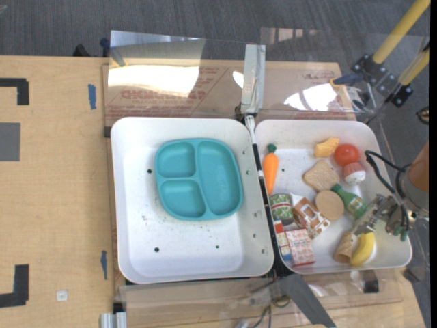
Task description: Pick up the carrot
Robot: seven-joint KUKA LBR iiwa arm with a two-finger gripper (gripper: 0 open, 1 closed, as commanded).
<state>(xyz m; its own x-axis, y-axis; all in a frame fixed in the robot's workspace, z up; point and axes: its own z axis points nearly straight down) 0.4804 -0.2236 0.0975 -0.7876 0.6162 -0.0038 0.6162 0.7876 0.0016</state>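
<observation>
Camera view: the small orange plastic carrot with a green top (270, 169) is seen lying against the right bin's (392, 255) left wall, ungrasped. The two-finger gripper (386, 214) is placed near that bin's right edge, well apart; the state of its jaws cannot be told. The pick is judged not yet begun.

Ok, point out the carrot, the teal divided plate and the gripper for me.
carrot (270, 171): camera view, middle of its orange body.
teal divided plate (199, 178): camera view, central ridge between compartments.
gripper (384, 215): camera view, at its tips, right bin.
</observation>
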